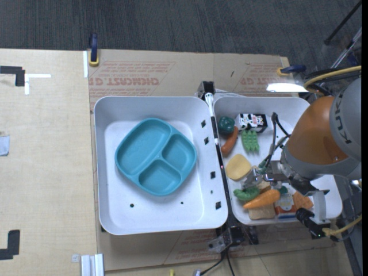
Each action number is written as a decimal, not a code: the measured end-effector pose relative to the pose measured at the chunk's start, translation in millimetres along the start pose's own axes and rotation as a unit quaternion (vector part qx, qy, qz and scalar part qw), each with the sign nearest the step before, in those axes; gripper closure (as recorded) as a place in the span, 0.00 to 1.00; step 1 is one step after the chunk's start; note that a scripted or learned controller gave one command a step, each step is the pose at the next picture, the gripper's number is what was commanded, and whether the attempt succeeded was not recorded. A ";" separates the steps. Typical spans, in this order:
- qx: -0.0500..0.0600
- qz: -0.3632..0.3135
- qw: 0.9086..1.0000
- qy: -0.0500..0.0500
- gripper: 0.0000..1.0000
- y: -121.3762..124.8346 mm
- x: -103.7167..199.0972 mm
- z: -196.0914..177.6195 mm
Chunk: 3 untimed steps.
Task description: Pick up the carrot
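The carrot (263, 199), orange with a green leafy top pointing left, lies near the front of the right bin (322, 222). My gripper (258, 180) hangs just above and behind the carrot, reaching in from the right under the orange-banded wrist. The view does not show the carrot lifted or caught by the gripper; it rests among other toy food.
The right bin also holds a yellow piece (238, 167), a red-orange sausage-like toy (230, 142), a green block (250, 141), a teal ball (226, 123), a black-and-white toy (252, 121) and a bread slice (261, 213). The left bin (109, 211) holds a blue divided plate (155, 156).
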<state>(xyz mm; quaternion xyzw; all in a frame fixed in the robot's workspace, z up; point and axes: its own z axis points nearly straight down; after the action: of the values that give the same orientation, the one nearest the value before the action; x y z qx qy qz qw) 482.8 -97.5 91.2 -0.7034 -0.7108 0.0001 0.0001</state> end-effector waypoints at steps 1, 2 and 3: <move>-0.002 0.003 1.000 0.000 1.00 2.1 -0.9 -9.0; 0.001 0.173 0.985 -0.001 1.00 23.9 74.7 -99.7; 0.002 0.371 0.928 -0.002 1.00 53.9 117.4 -120.0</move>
<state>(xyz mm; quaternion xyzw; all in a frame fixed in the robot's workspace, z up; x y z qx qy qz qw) 535.5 20.4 211.1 -0.9171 -0.3987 0.0029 0.0001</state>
